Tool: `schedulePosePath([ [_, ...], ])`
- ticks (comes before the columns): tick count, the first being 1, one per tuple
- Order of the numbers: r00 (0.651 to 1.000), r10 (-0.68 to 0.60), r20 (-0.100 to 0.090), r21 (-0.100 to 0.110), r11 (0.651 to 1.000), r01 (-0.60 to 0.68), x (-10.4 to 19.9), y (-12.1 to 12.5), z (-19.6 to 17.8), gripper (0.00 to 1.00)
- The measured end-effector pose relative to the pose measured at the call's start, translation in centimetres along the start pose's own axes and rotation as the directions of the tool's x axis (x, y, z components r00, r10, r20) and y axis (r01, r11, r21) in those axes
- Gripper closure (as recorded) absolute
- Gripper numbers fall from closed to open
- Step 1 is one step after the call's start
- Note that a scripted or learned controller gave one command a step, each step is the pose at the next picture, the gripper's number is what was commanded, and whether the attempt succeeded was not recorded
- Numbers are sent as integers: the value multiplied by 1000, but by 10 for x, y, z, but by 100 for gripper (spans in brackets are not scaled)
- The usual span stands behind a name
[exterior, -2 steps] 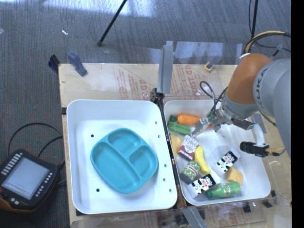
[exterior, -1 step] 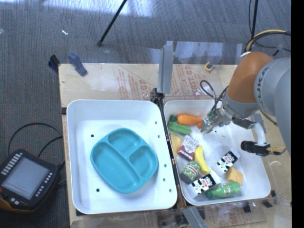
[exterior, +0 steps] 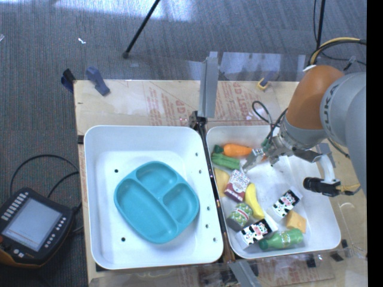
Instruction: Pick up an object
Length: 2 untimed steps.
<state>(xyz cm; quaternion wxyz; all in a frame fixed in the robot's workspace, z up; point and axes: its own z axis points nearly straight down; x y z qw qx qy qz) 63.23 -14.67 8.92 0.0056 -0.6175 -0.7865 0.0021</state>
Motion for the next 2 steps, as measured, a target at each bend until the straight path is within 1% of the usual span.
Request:
schedulePosePath([
  [1, 1000, -30, 4, -6, 1000, 30, 15, -40, -93, 0],
  [2, 993, -118, 6, -6, 993, 118, 24, -42, -197, 0],
])
